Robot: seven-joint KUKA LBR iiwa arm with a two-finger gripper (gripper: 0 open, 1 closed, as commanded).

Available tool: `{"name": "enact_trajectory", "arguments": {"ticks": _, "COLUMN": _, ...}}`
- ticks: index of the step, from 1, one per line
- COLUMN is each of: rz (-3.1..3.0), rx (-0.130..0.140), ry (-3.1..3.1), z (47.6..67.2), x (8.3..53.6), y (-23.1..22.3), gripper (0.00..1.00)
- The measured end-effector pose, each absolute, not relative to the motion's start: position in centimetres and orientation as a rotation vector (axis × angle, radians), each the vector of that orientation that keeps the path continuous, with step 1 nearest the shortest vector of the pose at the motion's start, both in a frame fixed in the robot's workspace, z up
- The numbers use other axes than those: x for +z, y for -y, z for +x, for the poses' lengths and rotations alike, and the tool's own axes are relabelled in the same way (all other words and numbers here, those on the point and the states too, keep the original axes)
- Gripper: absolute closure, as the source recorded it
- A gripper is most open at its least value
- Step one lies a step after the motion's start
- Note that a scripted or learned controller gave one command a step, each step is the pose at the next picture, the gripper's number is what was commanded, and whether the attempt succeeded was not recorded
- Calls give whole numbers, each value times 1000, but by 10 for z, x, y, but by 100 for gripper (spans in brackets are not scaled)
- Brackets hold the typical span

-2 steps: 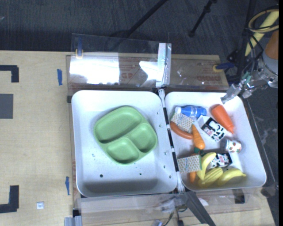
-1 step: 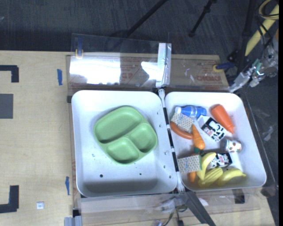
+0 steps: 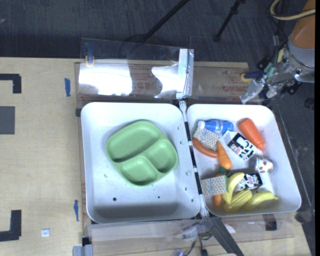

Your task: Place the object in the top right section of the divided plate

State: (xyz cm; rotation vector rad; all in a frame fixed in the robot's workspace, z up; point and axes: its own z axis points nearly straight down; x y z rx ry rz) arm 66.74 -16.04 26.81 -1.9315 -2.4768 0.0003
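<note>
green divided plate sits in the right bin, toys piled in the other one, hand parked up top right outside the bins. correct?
Not quite. The camera view shows the green divided plate in the left bin, not the right. The toys, bananas and carrot among them, are piled in the right bin. The hand is at the top right, outside the bins.

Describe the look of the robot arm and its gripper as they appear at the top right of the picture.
The arm shows an orange band above a pale grey wrist section. Below it the gripper is a cluster of silver-grey metal parts with thin pale fingers. A small blue piece and a yellow piece sit on its side, and dark cables run along the wrist. A yellow cable loops behind the arm.
</note>
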Motion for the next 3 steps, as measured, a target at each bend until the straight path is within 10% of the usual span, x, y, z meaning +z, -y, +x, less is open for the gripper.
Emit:
{"name": "enact_trajectory", "arguments": {"ticks": 2, "rz": -2032, "rx": 1, "ry": 2397, "z": 667, "x": 282, "y": 223, "gripper": 0}}
{"name": "enact_trajectory", "arguments": {"ticks": 3, "rz": -2032, "rx": 0, "ry": 2406, "z": 669, "x": 293, "y": 222, "gripper": 100}}
